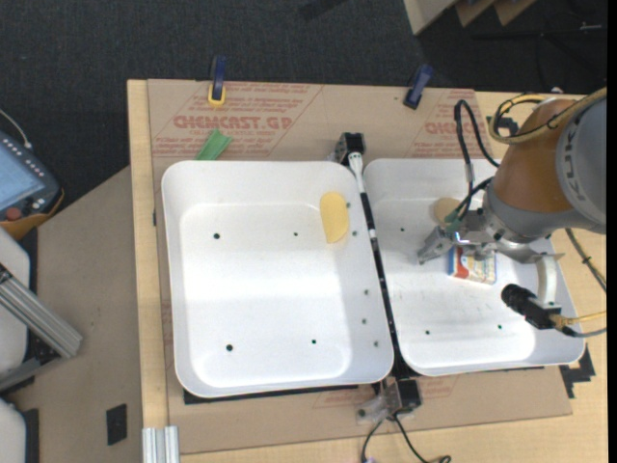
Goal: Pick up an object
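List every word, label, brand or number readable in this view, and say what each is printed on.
"CHEMCAST GP", in red, on the brown protective sheet under the two white bins; the last letters are blurred, so this reading is not certain.
Smaller red lines above and below that word: too small to read.
Red print on the same sheet above the right white bin: partly hidden by cables, unreadable.
Small red, white and blue packet in the right bin: print too blurred to read.

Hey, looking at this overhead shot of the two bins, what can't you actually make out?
- Pincer: the wrist above hides whether it is open or shut.
- Red, white and blue item in the right bin: partly under the arm; too small to identify.
- Tan round object: partly behind cables, so its shape is unclear.
- Yellow piece in the left bin: too small to identify.
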`<act>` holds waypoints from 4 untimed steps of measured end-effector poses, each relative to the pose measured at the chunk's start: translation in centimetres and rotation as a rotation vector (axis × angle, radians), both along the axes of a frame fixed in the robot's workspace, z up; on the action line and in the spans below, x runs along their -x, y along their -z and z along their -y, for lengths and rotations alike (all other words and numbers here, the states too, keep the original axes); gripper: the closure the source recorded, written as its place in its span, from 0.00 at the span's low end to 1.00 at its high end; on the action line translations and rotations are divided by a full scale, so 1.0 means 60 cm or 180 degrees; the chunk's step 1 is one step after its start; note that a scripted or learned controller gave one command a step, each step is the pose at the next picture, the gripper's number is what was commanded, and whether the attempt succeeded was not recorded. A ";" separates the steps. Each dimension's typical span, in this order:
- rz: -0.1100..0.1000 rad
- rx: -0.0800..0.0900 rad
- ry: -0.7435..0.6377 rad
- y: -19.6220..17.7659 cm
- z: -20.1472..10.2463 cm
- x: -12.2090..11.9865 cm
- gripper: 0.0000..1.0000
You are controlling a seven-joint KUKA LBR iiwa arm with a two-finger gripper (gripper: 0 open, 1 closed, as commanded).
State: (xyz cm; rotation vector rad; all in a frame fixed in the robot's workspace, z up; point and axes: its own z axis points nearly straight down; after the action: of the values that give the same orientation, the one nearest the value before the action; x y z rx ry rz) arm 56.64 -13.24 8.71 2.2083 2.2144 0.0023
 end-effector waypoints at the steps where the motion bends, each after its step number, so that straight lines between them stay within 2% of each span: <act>1: 0.0027 0.0012 0.0016 -0.025 0.007 -0.004 1.00; 2: -0.0017 -0.0037 -0.0011 -0.171 -0.109 0.076 1.00; 3: -0.0053 -0.0038 0.0001 -0.162 -0.159 0.134 1.00; 4: -0.0017 -0.0030 -0.0007 -0.227 -0.216 0.080 1.00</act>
State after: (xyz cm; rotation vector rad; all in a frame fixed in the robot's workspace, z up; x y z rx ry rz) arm 51.86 -0.29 22.31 2.2131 2.2243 0.0070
